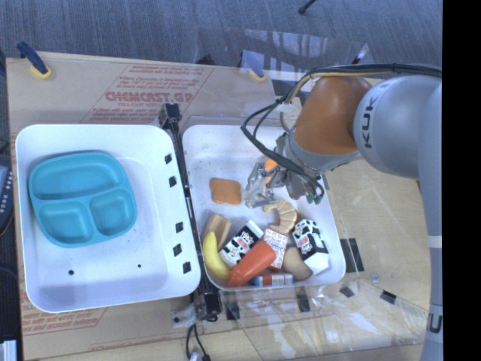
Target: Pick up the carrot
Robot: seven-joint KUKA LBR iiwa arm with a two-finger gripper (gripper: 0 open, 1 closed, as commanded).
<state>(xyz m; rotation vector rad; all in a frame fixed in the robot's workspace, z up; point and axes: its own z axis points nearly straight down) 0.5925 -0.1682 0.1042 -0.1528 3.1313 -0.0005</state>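
Camera view: carrot (pixel 253 264) lies diagonally, narrower end toward lower left.

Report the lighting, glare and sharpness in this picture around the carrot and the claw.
Camera view: light is bright and even, with soft shadows inside the right bin; the carrot shows sharp enough, though crowded by other toys; the claw is small and slightly blurred, its shape hard to read; pale reflections streak the clear sheet along the bench's near edge.
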